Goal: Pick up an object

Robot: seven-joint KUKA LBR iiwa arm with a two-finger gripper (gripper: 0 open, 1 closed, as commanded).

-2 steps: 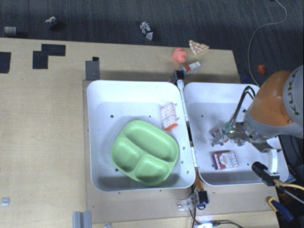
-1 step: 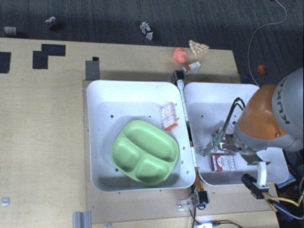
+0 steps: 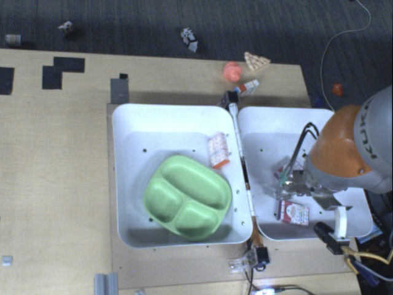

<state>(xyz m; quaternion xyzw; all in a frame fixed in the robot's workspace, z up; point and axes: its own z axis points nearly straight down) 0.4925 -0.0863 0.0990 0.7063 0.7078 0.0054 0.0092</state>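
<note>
The arm reaches into the right bin (image 3: pixel 265 128) from the right, and my gripper (image 3: pixel 286 183) is low over the bin floor near its centre. A small red and white carton (image 3: pixel 292 213) lies flat just below the gripper, near the bin's front wall. In the left bin (image 3: pixel 132 165) a green divided plate (image 3: pixel 188 195) rests tilted at the front. A small orange and white packet (image 3: pixel 218 150) lies behind the plate, close to the wall between the bins. The arm's wrist hides the bin floor right of the gripper.
On the bench behind the bins lie a pink ball (image 3: pixel 232 72), a wedge-shaped toy (image 3: pixel 256 61) and a small tube (image 3: pixel 247 88). Cables and a connector (image 3: pixel 261 256) sit at the front edge between the bins. Small items lie scattered on the dark floor beyond.
</note>
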